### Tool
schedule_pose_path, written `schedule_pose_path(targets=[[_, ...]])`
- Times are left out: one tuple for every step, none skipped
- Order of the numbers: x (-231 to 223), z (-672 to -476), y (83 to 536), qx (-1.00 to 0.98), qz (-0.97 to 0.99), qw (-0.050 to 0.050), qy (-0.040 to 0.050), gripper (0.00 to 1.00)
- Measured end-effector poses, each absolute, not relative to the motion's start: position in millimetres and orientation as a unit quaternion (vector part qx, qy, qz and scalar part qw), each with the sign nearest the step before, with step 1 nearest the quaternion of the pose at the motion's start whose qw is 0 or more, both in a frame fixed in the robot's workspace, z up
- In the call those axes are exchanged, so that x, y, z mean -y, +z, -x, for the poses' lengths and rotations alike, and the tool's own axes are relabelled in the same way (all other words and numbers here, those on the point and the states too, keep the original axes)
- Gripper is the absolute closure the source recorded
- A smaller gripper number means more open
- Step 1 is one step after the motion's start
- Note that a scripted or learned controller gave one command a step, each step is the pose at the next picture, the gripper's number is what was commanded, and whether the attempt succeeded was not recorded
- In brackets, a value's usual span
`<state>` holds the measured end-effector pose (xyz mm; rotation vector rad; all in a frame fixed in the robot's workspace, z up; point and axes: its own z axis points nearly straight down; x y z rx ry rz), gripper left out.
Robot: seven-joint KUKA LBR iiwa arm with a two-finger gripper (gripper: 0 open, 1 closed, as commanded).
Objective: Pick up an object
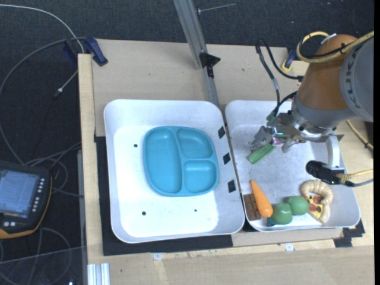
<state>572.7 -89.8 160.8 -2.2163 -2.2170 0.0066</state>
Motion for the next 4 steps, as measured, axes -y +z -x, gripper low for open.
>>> schedule_pose_path(targets=[[87.0, -571.0, 97.9, 0.707, 0.707, 0.003, 0.0017, 0.00], [86.9, -572.8, 112.4, 0.707, 0.707, 0.001, -0.0008, 1.00], [91.5, -573.0, 175.6, 0.707, 0.707, -0.003, -0.0020, 1.00], [83.1, -568.4, 231.2, 0.708, 0.706, -0.003, -0.0026, 1.00]])
